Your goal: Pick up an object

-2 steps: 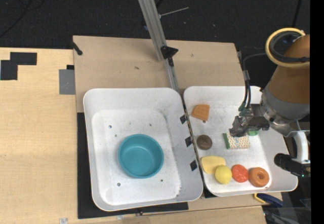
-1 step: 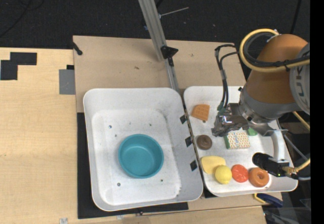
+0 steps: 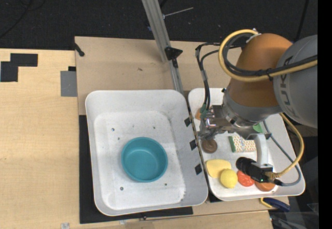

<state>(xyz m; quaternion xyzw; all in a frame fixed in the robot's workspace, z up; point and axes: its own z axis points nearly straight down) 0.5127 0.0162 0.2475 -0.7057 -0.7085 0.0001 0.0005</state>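
Observation:
My gripper hangs low over the left edge of the right bin, under the arm's orange band. Directly below it, at its tip, lies a small brown round object; whether they touch is unclear. Toward the front of the same bin sit a yellow banana-like piece, a yellow lemon-like ball, a red piece and an orange piece. A patterned green-and-white box lies to the right of the brown object. The arm hides much of the bin's back half.
The left bin holds a teal bowl near its middle. A slanted metal rail rises behind the wall between the bins. Black clips sit on that shared wall, close to the gripper.

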